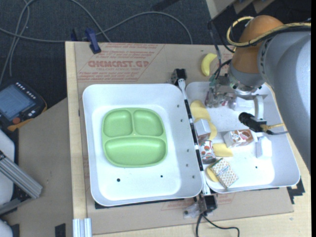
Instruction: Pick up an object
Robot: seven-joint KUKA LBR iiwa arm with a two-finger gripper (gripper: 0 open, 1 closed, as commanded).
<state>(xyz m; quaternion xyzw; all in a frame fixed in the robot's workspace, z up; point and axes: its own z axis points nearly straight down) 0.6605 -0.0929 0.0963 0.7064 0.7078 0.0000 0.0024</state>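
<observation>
The tool (pixel 217 98) hangs low over the far left corner of the right bin (pixel 282 174), at the end of the grey arm (pixel 291 68) that reaches in from the right, its orange band (pixel 256 36) above the wrist; whether the tool is released or clenched cannot be told from this angle. Just beside it, on the near side, a yellow banana-shaped piece (pixel 199 110) lies against the bin's left wall; nearer along that wall sit a small grey box (pixel 202 128) and a red-and-white packet (pixel 206 150); a yellow wedge (pixel 223 151) lies just beside the packet, touching a brown-and-white carton (pixel 240 137) toward the bin's middle; at the near left corner a checked packet (pixel 227 174) rests on another yellow piece (pixel 212 175). Outside the bin, beyond its far wall, a second banana (pixel 208 64) lies on the worktop (pixel 123 63). The left bin (pixel 94 147) holds a green divided plate (pixel 133 137) of three compartments, set flat in its middle; a blue clamp (pixel 92 40) grips the worktop's far edge; a handheld screen unit (pixel 17 102) sits off to the left.
</observation>
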